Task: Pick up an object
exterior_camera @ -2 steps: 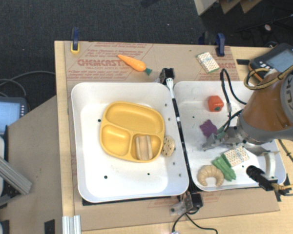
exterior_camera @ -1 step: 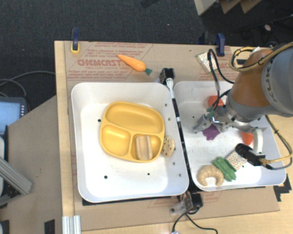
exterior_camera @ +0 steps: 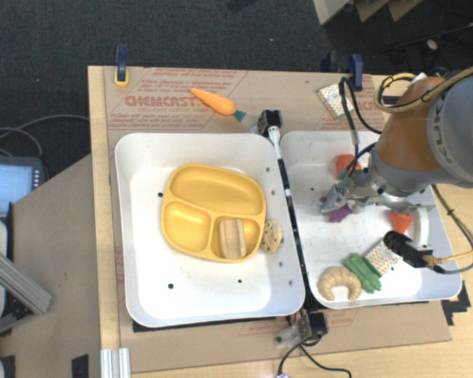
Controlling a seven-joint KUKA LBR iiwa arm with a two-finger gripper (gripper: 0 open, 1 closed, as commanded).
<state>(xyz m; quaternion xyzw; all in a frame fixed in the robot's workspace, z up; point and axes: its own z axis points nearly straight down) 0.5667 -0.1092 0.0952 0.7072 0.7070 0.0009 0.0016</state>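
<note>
While the claw [exterior_camera: 340, 198] hangs low in the right bin [exterior_camera: 315, 152], its fingers sit close about a purple object [exterior_camera: 333, 209], though whether they clamp it I cannot tell. Nearer lie a croissant [exterior_camera: 340, 283] and a green piece [exterior_camera: 363, 272].

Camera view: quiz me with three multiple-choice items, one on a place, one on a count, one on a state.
1. Where does the toy carrot lie?
A. in the left bin
B. on the cardboard beyond the bins
C. in the yellow plate

2. How many compartments has the yellow plate?
A. three
B. two
C. five

3. Where is the tool?
A. over the left bin
B. over the carrot
C. low over the right bin

Key: 1 B, it rests on printed cardboard. 2 A, dividers mark three. 3 C, it is beside a purple object.
</note>
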